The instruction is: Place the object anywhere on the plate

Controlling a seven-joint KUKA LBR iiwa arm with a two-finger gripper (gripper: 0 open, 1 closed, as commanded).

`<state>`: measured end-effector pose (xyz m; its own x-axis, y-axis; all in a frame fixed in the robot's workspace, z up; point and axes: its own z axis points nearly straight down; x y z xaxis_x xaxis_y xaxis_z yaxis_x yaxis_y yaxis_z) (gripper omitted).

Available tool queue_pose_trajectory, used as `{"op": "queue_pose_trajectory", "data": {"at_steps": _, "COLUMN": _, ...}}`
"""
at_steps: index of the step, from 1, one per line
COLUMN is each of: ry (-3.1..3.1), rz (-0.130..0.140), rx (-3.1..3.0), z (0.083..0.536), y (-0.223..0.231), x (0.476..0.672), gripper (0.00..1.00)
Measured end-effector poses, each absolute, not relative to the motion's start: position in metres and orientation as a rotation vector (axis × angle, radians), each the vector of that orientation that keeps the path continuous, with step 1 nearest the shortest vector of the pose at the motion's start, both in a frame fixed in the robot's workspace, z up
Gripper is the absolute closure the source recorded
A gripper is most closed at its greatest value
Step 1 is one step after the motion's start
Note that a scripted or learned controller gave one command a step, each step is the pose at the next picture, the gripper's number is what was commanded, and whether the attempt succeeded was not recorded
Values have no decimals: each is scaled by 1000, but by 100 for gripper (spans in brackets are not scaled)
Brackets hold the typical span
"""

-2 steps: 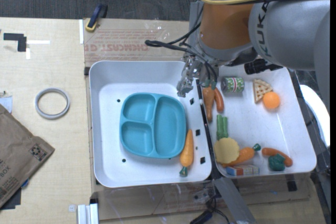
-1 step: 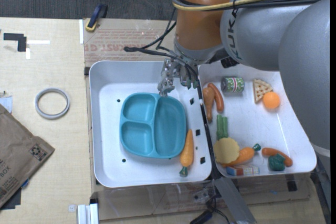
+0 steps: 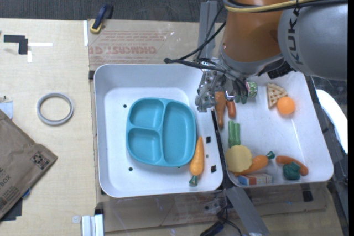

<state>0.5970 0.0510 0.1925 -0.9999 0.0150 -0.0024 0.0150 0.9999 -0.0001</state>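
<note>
The blue three-compartment plate (image 3: 162,131) lies in the left bin (image 3: 110,119). My gripper (image 3: 213,94) hangs over the wall between the two bins, just right of the plate's upper right corner. An orange-brown sausage-like piece (image 3: 220,110) points downward directly below it, and a second similar piece (image 3: 230,109) sits beside it. Whether either is held is hidden by the wrist. An orange carrot (image 3: 197,157) lies in the left bin against the plate's right rim, off the plate.
The right bin (image 3: 315,141) holds a green piece (image 3: 234,132), a yellow piece (image 3: 239,157), a small carrot (image 3: 259,162), an orange ball (image 3: 285,106), a triangular cracker (image 3: 274,94) and other toy foods. A tape ring (image 3: 55,108) lies on the bench at left.
</note>
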Motion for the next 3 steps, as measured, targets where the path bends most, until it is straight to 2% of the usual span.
{"op": "queue_pose_trajectory", "data": {"at_steps": 1, "ry": 3135, "rz": -1, "rx": 124, "z": 192, "y": -57, "x": 597, "gripper": 100}}
{"op": "queue_pose_trajectory", "data": {"at_steps": 2, "ry": 3060, "rz": 2, "rx": -700, "z": 218, "y": -60, "x": 543, "gripper": 100}}
{"op": "queue_pose_trajectory", "data": {"at_steps": 3, "ry": 3034, "rz": 3, "rx": -809, "z": 195, "y": 21, "x": 561, "gripper": 100}}
